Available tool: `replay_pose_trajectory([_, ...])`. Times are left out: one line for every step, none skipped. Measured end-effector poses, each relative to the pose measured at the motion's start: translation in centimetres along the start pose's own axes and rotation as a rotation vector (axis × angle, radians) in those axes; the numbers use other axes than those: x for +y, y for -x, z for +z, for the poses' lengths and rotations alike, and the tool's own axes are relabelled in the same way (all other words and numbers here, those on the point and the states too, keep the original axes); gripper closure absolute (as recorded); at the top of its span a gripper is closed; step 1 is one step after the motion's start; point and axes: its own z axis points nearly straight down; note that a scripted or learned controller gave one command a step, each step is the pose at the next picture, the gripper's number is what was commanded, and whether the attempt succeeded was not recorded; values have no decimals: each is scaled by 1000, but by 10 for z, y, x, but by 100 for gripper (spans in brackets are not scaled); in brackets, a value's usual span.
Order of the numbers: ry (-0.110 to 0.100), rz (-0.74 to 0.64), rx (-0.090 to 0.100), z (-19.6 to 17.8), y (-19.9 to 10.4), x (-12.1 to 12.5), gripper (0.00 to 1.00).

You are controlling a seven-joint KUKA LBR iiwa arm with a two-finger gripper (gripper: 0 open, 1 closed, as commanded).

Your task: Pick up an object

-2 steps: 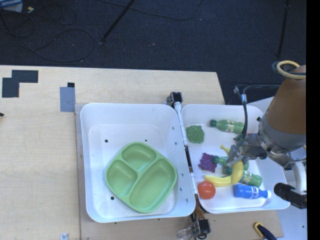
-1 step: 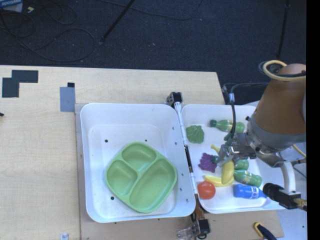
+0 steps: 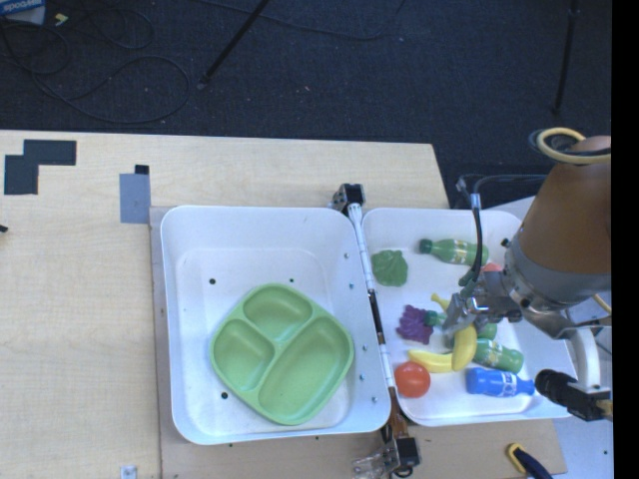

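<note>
Gripper [image 3: 465,312] is down in the right bin [image 3: 435,413], just over the banana [image 3: 446,353] (grapes [image 3: 415,321] beside it). Nothing looks lifted, and I honestly can't tell how the jaws stand

Single fixed camera sat above bench [image 3: 80,317], looked down at slant. Both white bins framed: left bin [image 3: 180,267] near centre, right bin [image 3: 399,230] toward right edge. Arm [image 3: 569,228] entered from right. Dark floor filled top strip.

Bulky grey arm [image 3: 569,257], wide orange band, black cable, metal gripper [image 3: 469,312].
</note>
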Motion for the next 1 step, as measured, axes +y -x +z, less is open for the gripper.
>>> replay_pose_trajectory([1,-3,0,-2,-33,1,100])
